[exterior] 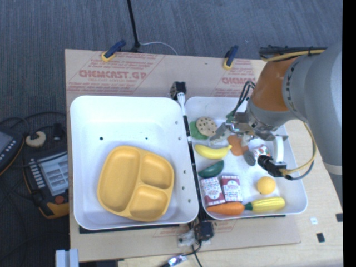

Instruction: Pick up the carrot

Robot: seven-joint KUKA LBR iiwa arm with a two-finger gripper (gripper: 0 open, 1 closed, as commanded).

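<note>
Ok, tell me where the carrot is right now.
The carrot lies in the right bin, along its near edge, just below the red packets and left of the corn.

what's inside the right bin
The right bin holds a cookie, banana, cucumber, red packet, carrot, corn and lemon. The gripper covers part of its floor.

The grey arm reaches in from the right, bent downward, with its orange band just above the wrist. The end effector points down and hangs low; its fingers seem spread, though this is hard to see.
</note>
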